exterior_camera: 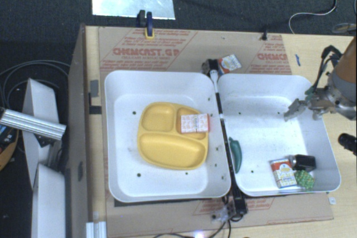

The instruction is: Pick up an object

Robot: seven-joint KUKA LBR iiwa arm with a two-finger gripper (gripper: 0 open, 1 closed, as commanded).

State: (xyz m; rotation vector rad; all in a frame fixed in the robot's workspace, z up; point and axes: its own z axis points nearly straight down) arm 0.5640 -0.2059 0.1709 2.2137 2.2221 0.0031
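Two shallow white bins sat side by side on the bench. The left bin (120, 120) carried a yellow divided tray (167, 142), lying near its middle, and a small pink-and-white packet (194, 123) rested in the tray's compartment nearest the right bin. The right bin (262, 103) held a dark green object (235, 154) pressed against its left wall, and three things bunched in its near right corner: a small red-and-white carton (284, 172), a black object (304, 162) just beside it, and a green textured piece (304, 179) touching the carton's right side.

What the green piece and the black object really were, I could not make out; both were too small. My arm was cut off at the bench's right edge, so little more than the wrist showed.

My pincer (297, 109) hung over the right bin's far right part, its fingers apart and nothing between them. The carton and its neighbours lay well apart from it, toward the bin's near wall, and the dark green object lay farther off still, across the bin floor.
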